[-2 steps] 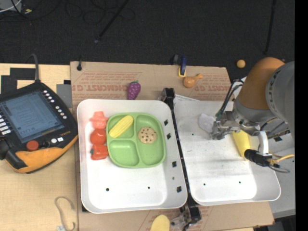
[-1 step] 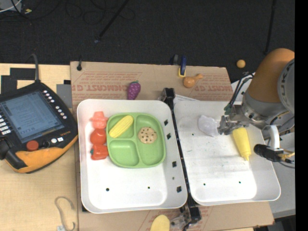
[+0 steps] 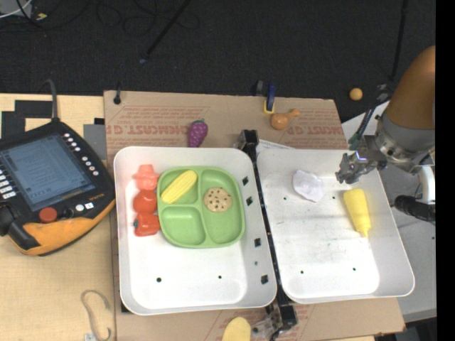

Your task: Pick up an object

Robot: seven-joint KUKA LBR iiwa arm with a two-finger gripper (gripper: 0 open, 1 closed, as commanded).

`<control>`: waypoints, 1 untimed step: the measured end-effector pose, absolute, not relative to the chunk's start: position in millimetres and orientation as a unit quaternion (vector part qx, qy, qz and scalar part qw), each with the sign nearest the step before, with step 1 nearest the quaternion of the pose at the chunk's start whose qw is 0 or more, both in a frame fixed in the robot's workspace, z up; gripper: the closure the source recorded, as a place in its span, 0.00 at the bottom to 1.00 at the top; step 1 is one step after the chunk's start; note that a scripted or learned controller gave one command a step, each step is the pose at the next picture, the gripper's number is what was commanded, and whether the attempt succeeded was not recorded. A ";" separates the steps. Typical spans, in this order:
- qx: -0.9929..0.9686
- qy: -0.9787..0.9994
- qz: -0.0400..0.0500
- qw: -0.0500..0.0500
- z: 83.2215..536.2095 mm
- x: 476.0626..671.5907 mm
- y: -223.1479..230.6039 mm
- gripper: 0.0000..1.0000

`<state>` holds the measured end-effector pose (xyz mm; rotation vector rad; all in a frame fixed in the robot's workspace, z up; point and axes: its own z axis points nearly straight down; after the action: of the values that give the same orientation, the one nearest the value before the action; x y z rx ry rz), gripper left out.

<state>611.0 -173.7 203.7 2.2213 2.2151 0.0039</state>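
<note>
Nearest, the yellow bottle (image 3: 357, 211) lies ungrasped in the right bin (image 3: 334, 279) (crumpled white piece (image 3: 308, 185) too), the gripper (image 3: 351, 169) poised just above, finger opening unclear.

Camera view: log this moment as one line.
end effector above right bin | nothing seen held | yellow bottle just below it | white crumpled piece left

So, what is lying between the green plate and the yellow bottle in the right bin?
In the camera view, a crumpled white object lies between the green plate and the yellow bottle, along with the bins' black divider.
</note>
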 end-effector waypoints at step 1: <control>0.708 0.706 0.000 0.000 228.9 610.7 -176.7 1.00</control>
<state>610.7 -176.7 228.9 2.2248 2.2170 0.0012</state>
